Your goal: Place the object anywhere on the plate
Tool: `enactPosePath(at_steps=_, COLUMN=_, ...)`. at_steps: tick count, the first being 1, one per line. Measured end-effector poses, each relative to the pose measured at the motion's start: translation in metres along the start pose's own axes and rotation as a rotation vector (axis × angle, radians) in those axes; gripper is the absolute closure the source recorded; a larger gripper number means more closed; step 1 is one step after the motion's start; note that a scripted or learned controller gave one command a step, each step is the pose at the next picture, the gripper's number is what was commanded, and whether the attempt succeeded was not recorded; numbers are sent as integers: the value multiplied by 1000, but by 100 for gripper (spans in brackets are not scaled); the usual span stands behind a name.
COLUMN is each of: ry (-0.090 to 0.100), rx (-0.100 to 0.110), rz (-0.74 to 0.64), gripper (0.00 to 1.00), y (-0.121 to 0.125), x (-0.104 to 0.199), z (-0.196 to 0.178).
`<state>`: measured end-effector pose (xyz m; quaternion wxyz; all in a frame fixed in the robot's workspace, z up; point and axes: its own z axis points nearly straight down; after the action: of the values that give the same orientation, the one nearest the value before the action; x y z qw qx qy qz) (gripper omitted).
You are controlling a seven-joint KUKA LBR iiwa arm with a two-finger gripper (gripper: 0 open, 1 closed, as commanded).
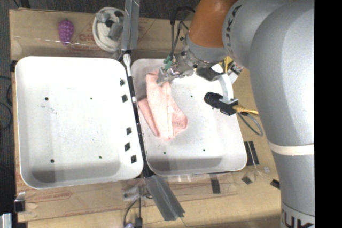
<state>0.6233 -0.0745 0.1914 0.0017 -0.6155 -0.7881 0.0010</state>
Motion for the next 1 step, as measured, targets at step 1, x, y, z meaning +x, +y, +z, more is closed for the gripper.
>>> enactPosePath(at_steps=1, ry=0, rx=-2, rz=-7, gripper=100, y=0, x=1, z=-40)
